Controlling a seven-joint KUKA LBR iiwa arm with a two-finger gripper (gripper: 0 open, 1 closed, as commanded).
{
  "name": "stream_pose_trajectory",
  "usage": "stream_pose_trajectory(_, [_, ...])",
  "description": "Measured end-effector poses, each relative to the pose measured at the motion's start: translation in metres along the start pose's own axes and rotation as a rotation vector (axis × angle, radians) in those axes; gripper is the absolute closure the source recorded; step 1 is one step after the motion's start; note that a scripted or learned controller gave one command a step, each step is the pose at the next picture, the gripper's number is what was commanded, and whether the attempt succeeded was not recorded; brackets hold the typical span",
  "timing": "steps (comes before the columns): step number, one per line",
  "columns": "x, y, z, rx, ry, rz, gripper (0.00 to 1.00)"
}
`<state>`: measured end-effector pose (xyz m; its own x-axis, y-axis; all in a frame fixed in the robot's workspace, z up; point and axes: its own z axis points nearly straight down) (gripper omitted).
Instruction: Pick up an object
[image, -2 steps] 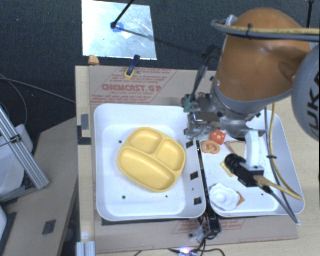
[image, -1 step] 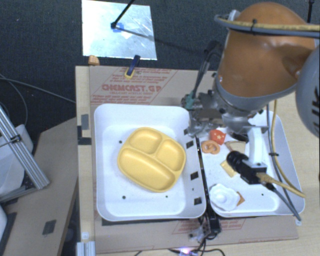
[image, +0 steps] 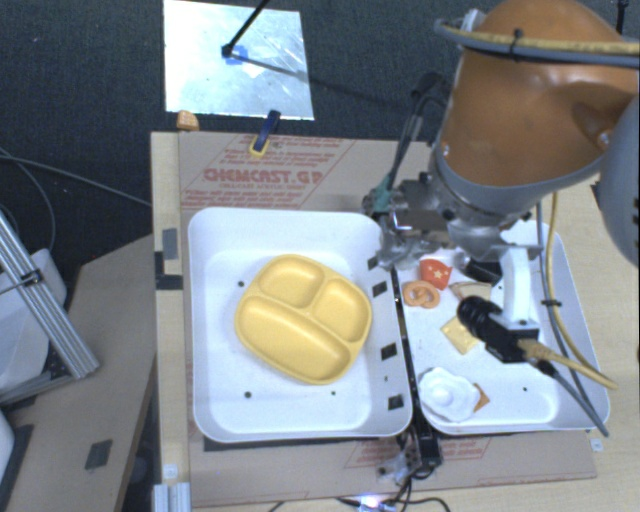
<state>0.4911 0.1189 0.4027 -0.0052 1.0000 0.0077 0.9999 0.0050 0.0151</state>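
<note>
The right bin (image: 520, 408) holds several small play-food pieces: a red strawberry-like piece (image: 435, 271), an orange pretzel ring (image: 421, 295), a yellow wedge (image: 459, 336), a white fried egg (image: 446, 392) and a small orange bit (image: 481, 399). My gripper (image: 479, 262) hangs low over the back of this bin, just right of the red piece, largely hidden under the grey and orange wrist. No piece shows in its grasp.
The left bin (image: 215, 400) carries a yellow divided plate (image: 303, 317) at its middle. A black-clipped divider (image: 397, 340) separates the two bins. A cardboard sheet (image: 270, 175) lies behind them, with a shiny panel (image: 238, 60) farther back.
</note>
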Motion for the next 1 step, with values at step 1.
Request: stream_pose_trajectory(1, [0.0004, 0.0008, -0.0111, -0.002, 0.002, -0.003, 1.0])
